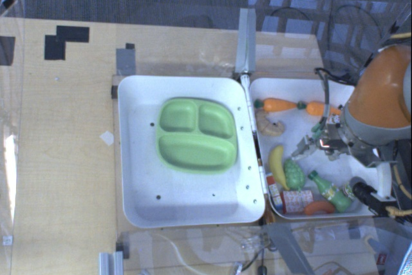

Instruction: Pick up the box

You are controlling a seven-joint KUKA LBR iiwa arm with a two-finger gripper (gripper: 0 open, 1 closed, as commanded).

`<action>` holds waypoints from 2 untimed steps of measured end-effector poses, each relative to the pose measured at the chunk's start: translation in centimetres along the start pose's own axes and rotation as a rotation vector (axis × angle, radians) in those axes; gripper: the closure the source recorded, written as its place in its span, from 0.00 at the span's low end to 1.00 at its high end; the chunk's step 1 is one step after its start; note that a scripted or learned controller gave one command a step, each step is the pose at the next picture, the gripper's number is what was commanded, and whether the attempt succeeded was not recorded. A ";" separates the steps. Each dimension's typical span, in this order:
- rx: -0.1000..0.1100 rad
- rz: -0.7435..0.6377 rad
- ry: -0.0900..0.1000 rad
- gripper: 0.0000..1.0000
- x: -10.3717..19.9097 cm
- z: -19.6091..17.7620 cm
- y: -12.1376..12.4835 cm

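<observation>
Arm over the right bin, box at that bin's front edge.

The wooden counter carries two white bins side by side. The left bin holds a green divided tray. The grey arm with its orange band reaches in from the right above the right bin. Its pincer hangs over the middle of that bin, fingers spread, pinching nothing. The box, small with a red and white label, lies flat near the front wall of the right bin, well below the pincer. Around it lie a green bottle, a yellow banana, a knobbly green item, and a carrot along the back wall.
</observation>
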State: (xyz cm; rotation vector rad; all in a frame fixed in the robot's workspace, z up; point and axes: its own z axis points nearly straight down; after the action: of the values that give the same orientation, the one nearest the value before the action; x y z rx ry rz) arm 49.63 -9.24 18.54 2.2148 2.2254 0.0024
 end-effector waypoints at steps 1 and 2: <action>-0.025 -0.059 0.002 0.00 0.8 8.0 0.7; -0.028 0.150 0.003 0.00 -0.7 8.6 5.8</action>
State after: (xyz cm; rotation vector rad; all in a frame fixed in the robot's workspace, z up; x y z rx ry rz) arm 55.46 -9.96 9.91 2.3617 2.0416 0.0369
